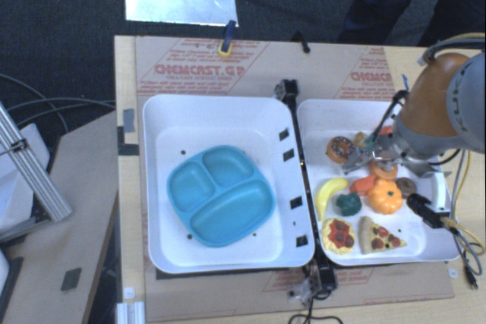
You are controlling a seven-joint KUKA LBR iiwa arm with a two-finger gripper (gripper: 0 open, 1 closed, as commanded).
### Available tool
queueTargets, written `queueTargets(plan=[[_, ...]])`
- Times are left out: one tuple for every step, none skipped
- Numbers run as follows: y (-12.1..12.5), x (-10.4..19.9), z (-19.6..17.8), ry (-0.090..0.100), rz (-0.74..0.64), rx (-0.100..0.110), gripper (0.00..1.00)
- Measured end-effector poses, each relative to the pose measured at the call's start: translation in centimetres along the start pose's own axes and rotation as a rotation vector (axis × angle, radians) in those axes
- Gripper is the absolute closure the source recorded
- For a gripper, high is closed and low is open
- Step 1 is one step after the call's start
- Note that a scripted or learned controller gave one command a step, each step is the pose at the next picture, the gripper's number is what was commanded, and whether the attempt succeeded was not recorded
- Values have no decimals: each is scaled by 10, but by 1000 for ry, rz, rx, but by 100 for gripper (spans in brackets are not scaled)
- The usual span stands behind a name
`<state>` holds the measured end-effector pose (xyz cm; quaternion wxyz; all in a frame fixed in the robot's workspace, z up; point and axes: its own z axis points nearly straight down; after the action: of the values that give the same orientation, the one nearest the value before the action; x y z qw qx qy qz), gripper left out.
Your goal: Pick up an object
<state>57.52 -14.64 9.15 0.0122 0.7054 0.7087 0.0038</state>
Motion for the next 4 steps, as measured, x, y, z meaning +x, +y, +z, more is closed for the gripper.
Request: queueTargets(plan=[[21,96,-101,15,-10,8,0],[39,183,-94,16,-8,18,0],[-47,227,-137,16,-4,23,0],[-44,223,-146,14,-2,20,100]])
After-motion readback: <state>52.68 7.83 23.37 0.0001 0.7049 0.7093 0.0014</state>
